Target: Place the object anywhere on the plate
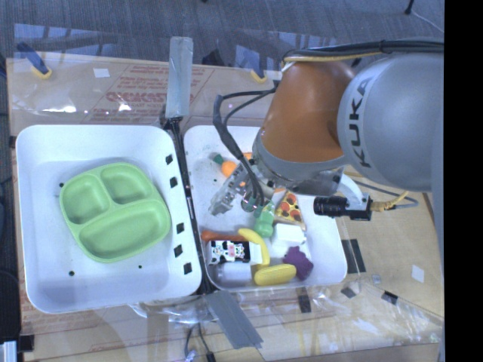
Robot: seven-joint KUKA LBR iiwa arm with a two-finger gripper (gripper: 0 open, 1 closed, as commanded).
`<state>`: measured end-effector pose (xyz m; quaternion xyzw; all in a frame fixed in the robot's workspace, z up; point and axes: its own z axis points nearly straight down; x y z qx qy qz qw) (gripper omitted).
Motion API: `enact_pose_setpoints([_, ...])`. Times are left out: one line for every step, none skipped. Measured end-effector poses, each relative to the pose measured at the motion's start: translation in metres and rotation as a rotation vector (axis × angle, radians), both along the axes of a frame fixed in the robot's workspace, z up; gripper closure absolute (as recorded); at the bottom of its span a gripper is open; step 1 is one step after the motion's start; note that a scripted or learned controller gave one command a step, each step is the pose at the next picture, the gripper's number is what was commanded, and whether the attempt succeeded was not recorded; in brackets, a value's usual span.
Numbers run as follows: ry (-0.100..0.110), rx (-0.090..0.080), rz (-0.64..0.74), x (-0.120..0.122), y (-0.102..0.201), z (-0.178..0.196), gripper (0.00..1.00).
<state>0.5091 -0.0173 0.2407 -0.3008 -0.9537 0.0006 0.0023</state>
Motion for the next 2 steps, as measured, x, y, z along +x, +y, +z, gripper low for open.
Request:
enact_pose_setpoints([0.000, 0.000, 0.000, 0.000, 0.000, 0.000, 0.00])
enact_pose_setpoints([0.000, 0.000, 0.009, 0.001, 0.001, 0.010, 1.00])
